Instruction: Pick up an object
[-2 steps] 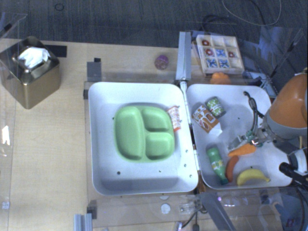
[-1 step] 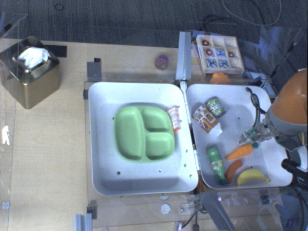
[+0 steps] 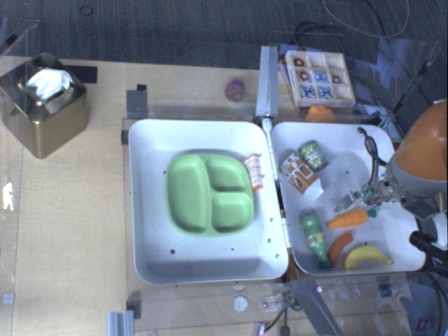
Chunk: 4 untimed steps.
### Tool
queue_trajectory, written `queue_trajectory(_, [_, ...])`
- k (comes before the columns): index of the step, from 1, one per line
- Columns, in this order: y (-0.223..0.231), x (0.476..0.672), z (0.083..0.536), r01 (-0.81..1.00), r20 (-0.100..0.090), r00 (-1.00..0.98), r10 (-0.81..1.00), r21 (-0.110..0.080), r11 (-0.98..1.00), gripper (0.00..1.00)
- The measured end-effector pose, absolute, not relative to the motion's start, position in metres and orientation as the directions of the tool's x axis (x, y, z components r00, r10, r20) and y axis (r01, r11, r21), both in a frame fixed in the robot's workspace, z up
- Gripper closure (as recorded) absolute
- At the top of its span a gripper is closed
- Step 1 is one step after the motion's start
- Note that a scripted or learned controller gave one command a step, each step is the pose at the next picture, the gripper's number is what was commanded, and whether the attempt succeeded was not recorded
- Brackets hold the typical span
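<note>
Nothing is lifted yet. At the frame's right, the gripper [image 3: 365, 194] hovers low in the right bin [image 3: 336, 135], just above the carrot [image 3: 348, 219]; I cannot tell its opening.

A pale wooden bench [image 3: 63, 208] stands on dark grey carpet [image 3: 175, 12], with black cables [image 3: 364, 12] trailing across the floor.
</note>
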<state>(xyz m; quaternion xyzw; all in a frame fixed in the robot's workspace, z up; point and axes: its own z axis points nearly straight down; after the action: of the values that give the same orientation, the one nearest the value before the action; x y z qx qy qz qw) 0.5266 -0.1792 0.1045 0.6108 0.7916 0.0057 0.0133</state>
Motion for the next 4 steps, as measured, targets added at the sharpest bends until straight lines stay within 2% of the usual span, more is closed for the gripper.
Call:
queue_trajectory(1, [-0.143,0.493,0.091,0.964,-0.011,-0.264,0.965,0.018,0.264,0.0])
queue_trajectory(2, [-0.103,0.504,0.091,0.999,-0.005,0.035,0.999,0.021,-0.035,0.0])
queue_trajectory(3, [-0.118,0.565,0.092,0.976,0.0,0.216,0.976,0.005,-0.216,0.0])
queue_trajectory(4, [-0.096,0.661,0.088,0.992,-0.001,-0.126,0.992,-0.031,0.125,0.0])
